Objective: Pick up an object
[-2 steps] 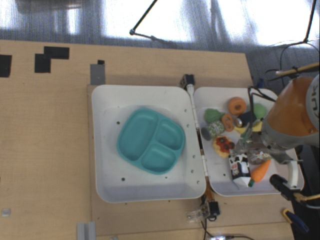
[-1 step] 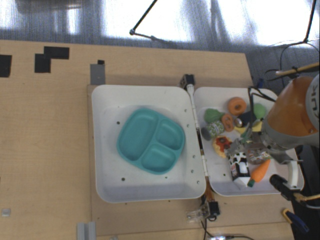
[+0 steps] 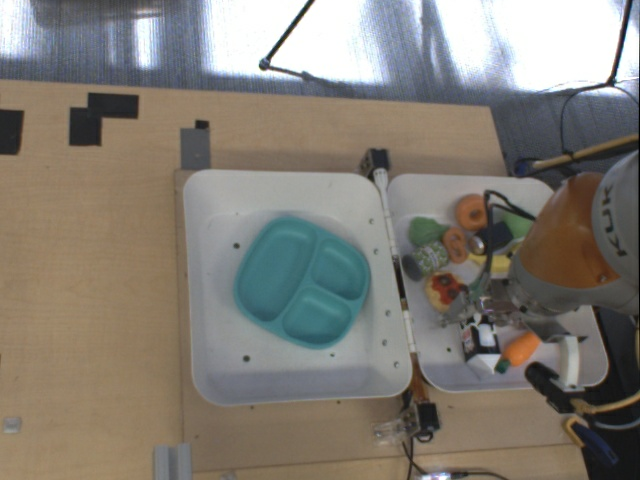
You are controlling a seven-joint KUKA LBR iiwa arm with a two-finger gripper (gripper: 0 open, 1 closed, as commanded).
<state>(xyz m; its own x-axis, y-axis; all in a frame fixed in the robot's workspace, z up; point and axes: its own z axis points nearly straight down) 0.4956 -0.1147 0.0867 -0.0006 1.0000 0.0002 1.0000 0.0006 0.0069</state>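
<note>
- Toy food pieces (image 3: 447,251) lie clustered in the right bin (image 3: 430,368), beside the arm.
- The gripper (image 3: 482,318) hangs low over that bin near an orange carrot (image 3: 520,348); its grasp cannot be told.
- A teal divided plate (image 3: 303,281) lies in the left bin (image 3: 215,368).

The single camera was fixed high above the pale wooden counter (image 3: 90,298) and looked down on it at a slant, far enough off to take in both shallow white plastic bins, the left bin (image 3: 215,368) and the right bin (image 3: 425,363), side by side. The counter's far edge and a strip of grey ribbed floor (image 3: 400,28) lay along the top of the view. The grey arm with its orange band (image 3: 570,243) entered from the right edge.
</note>
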